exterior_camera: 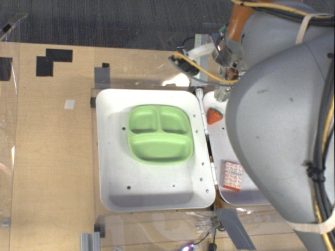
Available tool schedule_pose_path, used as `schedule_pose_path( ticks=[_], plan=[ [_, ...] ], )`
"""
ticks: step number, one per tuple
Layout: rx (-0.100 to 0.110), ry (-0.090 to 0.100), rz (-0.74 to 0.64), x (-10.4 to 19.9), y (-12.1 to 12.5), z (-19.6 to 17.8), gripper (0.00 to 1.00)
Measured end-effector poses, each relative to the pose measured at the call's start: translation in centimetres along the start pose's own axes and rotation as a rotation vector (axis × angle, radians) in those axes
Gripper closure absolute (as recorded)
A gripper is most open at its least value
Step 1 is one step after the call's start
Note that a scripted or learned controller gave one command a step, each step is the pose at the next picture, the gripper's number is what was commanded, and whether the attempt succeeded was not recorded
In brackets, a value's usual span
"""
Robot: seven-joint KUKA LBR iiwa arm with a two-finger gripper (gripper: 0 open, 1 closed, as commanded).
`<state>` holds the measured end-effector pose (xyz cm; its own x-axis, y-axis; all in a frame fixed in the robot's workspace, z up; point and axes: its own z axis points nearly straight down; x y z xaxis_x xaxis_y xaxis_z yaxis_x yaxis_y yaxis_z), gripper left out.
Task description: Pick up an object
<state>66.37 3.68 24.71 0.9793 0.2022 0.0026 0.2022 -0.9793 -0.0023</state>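
Left bin (112, 140): we record a green divided plate (159, 134) near its middle, with bare white floor on all sides out to the raised rim. Right bin (222, 156): largely covered by the grey arm (282, 119); we see a narrow strip of floor along its left wall. On that strip, a small red strawberry (214, 116) near the far end and a patterned pink-and-white packet (232, 175) nearer us. Gripper: we cannot tell its state
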Motion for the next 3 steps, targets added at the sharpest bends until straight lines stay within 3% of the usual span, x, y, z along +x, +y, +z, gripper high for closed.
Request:
schedule_pose_path(
  ticks=[1, 2, 3],
  plan=[
    [0.001, -0.001, 0.000, -0.2, 0.8, -0.4, 1.00],
    [-0.002, -0.002, 0.000, -0.3, 1.3, 5.2, 1.00],
    [-0.003, 0.001, -0.052, -1.1, 1.9, -4.2, 1.00]
  ],
)
